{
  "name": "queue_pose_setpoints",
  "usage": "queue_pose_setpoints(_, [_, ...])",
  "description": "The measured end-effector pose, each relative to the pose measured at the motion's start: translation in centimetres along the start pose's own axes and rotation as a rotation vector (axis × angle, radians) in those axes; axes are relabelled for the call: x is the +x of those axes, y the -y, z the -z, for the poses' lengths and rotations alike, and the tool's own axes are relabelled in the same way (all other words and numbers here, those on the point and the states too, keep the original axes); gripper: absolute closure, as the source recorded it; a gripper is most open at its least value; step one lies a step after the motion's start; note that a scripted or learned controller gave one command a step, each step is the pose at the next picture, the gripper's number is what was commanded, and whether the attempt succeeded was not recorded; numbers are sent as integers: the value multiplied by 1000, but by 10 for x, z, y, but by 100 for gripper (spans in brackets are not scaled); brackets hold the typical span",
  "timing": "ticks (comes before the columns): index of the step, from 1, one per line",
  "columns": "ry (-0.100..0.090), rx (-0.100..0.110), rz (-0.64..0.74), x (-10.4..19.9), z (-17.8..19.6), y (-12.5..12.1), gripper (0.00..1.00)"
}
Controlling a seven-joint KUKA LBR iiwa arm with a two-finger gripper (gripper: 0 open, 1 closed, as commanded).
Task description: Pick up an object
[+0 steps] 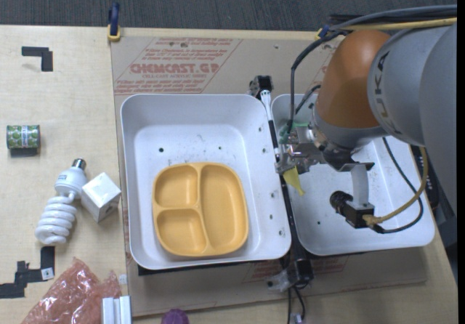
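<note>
Over the right bin (407,239), the claw (294,163) hangs at the dividing wall.
Whether it grips the yellow scrap (294,182) I cannot tell; it could catch the wall.

Smooth matt yellow plastic tray (200,208)

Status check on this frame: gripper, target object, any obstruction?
Gripper over the right bin, near the divider. Yellow divided plate lies untouched in the left bin. Nothing on the plate.
</note>
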State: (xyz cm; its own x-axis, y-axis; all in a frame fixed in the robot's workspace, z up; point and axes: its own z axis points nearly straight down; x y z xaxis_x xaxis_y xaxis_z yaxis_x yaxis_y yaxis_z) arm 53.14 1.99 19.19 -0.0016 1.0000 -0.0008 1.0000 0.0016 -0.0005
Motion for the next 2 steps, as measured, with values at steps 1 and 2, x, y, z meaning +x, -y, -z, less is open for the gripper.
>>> queue_pose_setpoints(1, [0,-1,1,19,0,-22,100])
queue_pose_setpoints(2, [1,0,0,54,0,-75,100])
